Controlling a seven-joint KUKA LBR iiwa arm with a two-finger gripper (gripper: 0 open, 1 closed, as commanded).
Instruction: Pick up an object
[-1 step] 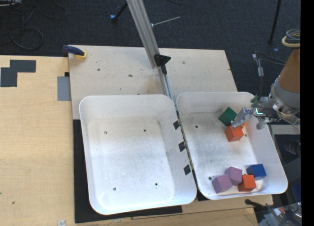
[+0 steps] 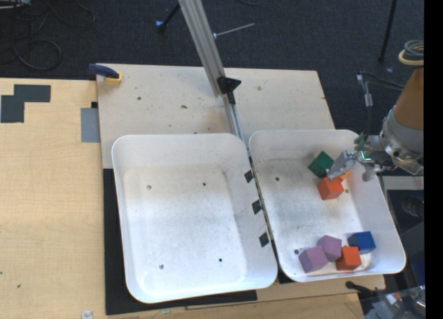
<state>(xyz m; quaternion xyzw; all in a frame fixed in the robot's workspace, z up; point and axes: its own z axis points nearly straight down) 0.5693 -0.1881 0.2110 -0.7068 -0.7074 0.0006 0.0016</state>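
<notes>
Purple blocks (image 2: 322,253) crowd the right bin's (image 2: 384,224) near corner as the hand (image 2: 340,167), grip state unclear, hovers just above an orange cube (image 2: 330,188) beside a green block (image 2: 320,164).

Smooth white bins (image 2: 181,146) (likely plastic, speckled), pale wood-grain bench (image 2: 41,193), ribbed metal rail (image 2: 204,41), matt blocks (image 2: 313,258)

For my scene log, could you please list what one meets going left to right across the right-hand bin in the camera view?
Purple block → green block → purple cube → orange block → blue block.
</notes>
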